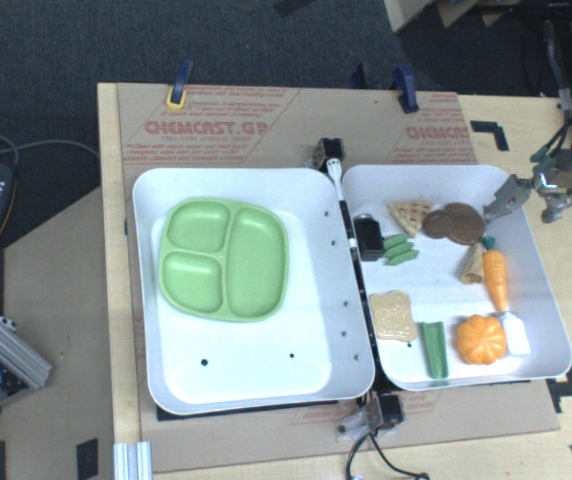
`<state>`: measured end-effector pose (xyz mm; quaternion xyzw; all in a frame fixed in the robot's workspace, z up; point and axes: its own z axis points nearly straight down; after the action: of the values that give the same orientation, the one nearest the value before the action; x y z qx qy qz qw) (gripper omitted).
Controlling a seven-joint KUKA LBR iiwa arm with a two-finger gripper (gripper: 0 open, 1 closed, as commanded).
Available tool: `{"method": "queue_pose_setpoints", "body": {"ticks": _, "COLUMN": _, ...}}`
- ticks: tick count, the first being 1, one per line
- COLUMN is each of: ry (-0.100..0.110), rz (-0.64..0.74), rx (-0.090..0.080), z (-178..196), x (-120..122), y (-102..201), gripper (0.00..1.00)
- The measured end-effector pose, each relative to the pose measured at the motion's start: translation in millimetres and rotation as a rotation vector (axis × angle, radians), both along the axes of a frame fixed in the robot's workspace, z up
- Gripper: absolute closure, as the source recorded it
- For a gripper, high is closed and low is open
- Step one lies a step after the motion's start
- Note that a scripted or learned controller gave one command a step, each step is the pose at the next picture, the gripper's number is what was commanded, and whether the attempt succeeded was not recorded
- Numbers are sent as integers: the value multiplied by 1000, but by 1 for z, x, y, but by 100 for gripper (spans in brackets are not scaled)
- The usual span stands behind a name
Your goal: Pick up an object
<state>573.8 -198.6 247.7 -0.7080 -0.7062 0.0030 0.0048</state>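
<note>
My gripper (pixel 511 196) sits at the upper right rim of the right bin (pixel 556 298), grey metal finger angled down-left toward the brown cookie (pixel 455 223); can't tell how far open it is, nothing visibly between the fingers

Landmark = right bin, shallow glossy white plastic, rounded corners. Everything pickable lies inside it:
- brown cookie, flat round disc, upper middle, just beside my gripper tip
- waffle wedge (pixel 407 214), tan triangular, gridded texture, left of the cookie, touching or nearly so
- black block (pixel 368 238), small boxy, by the left wall
- green bean pods (pixel 399 251), two short smooth pieces, just right of the black block
- carrot (pixel 495 278), smooth orange cone, green top, right of centre, pointing down
- tan wedge (pixel 472 266) tucked against carrot's left side
- bread slice (pixel 393 316), squarish, speckled beige, lower left
- green stick (pixel 434 349), long flat rectangle, lower middle, beside the bread
- pumpkin (pixel 481 338), ribbed orange, rounded, lower right
- white block (pixel 516 333) touching pumpkin's right side

Left of that bin, touching it: left bin (pixel 156 348), same white plastic, holding a light green divided plate (pixel 225 259), matte, three compartments, rounded square
</note>
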Motion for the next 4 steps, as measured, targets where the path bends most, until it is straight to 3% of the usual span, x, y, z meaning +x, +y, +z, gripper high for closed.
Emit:
{"method": "queue_pose_setpoints", "body": {"ticks": 1, "ry": -12, "rz": 3, "rx": -3, "z": 7, "x": 2, "y": 0, "gripper": 0}}
{"method": "queue_pose_setpoints", "body": {"ticks": 4, "ry": -5, "rz": 3, "rx": 0, "z": -142, "x": -6, "y": -19, "gripper": 0}}
